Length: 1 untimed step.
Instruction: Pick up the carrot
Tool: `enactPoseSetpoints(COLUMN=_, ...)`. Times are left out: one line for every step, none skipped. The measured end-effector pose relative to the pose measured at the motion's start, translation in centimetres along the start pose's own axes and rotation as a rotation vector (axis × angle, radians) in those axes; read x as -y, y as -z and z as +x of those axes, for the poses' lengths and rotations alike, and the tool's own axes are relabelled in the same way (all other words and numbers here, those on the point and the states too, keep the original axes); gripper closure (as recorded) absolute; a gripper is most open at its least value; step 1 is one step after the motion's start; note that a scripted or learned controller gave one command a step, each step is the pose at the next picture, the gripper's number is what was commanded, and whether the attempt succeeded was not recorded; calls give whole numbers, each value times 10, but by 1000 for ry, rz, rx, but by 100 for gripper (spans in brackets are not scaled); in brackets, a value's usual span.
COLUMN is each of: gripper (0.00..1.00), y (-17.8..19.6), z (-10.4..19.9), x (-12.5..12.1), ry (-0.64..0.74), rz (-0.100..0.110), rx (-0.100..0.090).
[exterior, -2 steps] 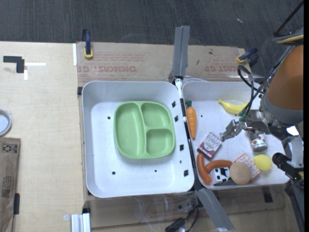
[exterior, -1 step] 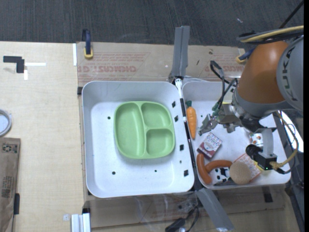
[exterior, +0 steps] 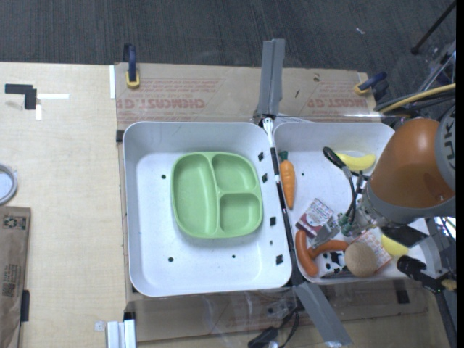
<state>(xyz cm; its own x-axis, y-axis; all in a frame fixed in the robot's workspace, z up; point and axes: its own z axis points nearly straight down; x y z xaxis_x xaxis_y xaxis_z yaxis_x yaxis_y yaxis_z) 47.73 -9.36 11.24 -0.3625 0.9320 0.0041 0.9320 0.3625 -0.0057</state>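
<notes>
The carrot (exterior: 288,182) is orange with a green top. It lies lengthwise in the right bin (exterior: 313,138), close against that bin's left wall, with nothing touching it. My gripper (exterior: 346,223) hangs below the grey arm and its orange band (exterior: 412,167), low in the same bin. It is to the right of the carrot and nearer the front, over a small printed packet (exterior: 317,215). A clear gap separates it from the carrot. The arm's body hides much of the gripper.
A green divided plate (exterior: 217,194) sits in the left bin (exterior: 141,216). Around the gripper lie a red sausage (exterior: 307,257), a tan round bun (exterior: 363,259), a black-and-white toy (exterior: 333,264) and yellow items (exterior: 357,159) at the back right.
</notes>
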Motion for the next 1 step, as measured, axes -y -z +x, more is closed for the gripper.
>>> enactPoseSetpoints(gripper=0, y=-18, z=-5, x=-2, ry=264, rz=-9, rx=-1)
